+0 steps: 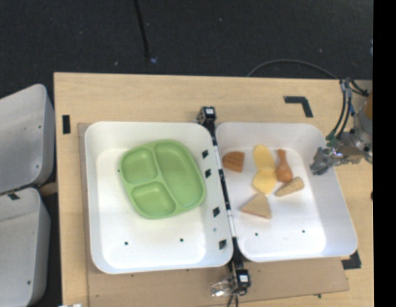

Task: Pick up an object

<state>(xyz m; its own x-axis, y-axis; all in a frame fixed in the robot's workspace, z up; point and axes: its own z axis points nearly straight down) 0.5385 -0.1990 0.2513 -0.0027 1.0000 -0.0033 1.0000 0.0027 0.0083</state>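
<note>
- Nearest the camera, the near rim of the right-hand shallow white plastic bin (pixel 293 256) is lying bare, and the food pieces are sitting farther back in its middle.
- I am counting five of them: a tan wedge-shaped toy piece (pixel 257 206) nearest, a pale yellow lumpy toy piece (pixel 264 169) just beyond it, a brown rounded bread-like piece (pixel 233 161) to the left by the dividing rims, an orange-brown drumstick-shaped piece (pixel 284 165) to the right, and a small tan cone-like piece (pixel 290 187) just beside the drumstick's near end.
- The left-hand shallow white plastic bin (pixel 108 242) is carrying a light green three-compartment plastic tray (pixel 162 178), lying flat.
- My grey two-finger gripper (pixel 320 162) is reaching in from the right and hanging over the right edge of the right-hand bin, apart from every piece.
- I cannot tell how my hand is set; it is too small and blurred here.
- Nothing is showing in my grasp, so I am judging the task as barely begun: no piece is lifted, and all are resting on the bin floor.
- What is left, as I am reading it: choosing a piece, probably the drumstick or the cone as the closest to me, moving left over it, descending, closing and lifting.
</note>
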